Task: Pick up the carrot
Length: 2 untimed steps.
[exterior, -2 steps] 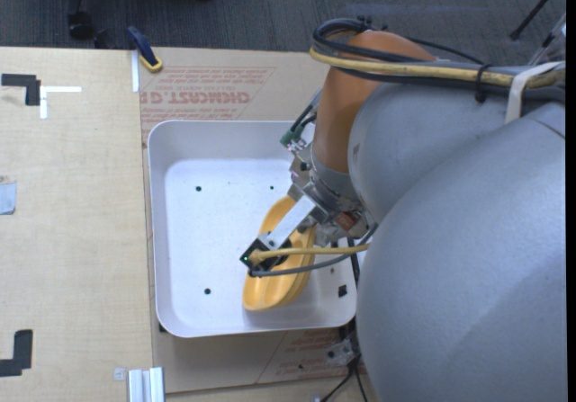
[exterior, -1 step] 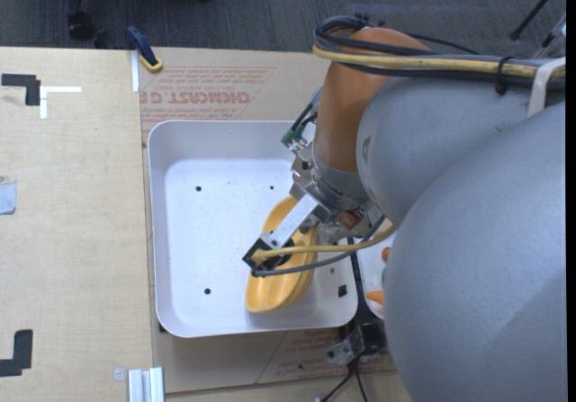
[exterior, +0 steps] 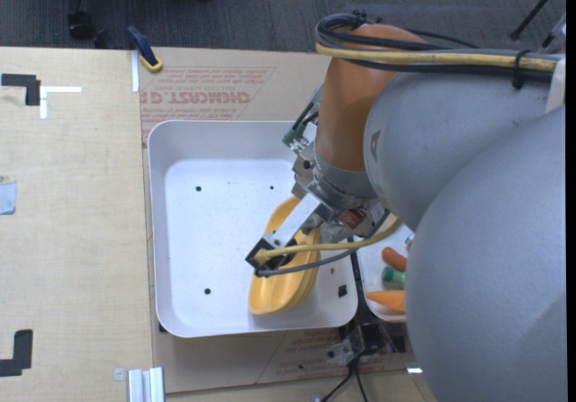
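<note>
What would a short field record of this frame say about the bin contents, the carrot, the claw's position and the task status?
white bin: holds a yellow banana-like thing near its front right corner
carrot: orange, right of that bin, partly hidden by the arm
nearby: a green piece and another orange piece just behind the carrot
claw: over the white bin, above the yellow thing, apart from the carrot
status: carrot not picked up
</note>
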### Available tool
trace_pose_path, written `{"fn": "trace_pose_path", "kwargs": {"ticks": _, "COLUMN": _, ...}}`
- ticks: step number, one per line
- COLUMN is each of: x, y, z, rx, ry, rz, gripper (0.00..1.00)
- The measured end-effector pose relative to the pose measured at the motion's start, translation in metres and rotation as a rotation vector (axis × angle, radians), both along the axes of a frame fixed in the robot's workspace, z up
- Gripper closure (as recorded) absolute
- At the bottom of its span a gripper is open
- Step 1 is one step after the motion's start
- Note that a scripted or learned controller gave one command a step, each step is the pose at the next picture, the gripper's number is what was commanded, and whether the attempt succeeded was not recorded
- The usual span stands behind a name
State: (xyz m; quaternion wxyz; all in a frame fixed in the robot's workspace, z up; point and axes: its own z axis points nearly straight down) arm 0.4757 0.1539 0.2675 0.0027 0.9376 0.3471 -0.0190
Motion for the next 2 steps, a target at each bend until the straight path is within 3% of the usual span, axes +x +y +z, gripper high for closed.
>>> {"fn": "trace_pose_path", "kwargs": {"ticks": 1, "x": 0.001, "y": -0.006, "z": -0.072, "rx": 0.012, "ry": -0.024, "rz": -0.118, "gripper": 1.0}}
{"fn": "trace_pose_path", "kwargs": {"ticks": 2, "x": 0.015, "y": 0.052, "z": -0.073, "rx": -0.03, "ry": -0.047, "rz": -0.35, "gripper": 1.0}}
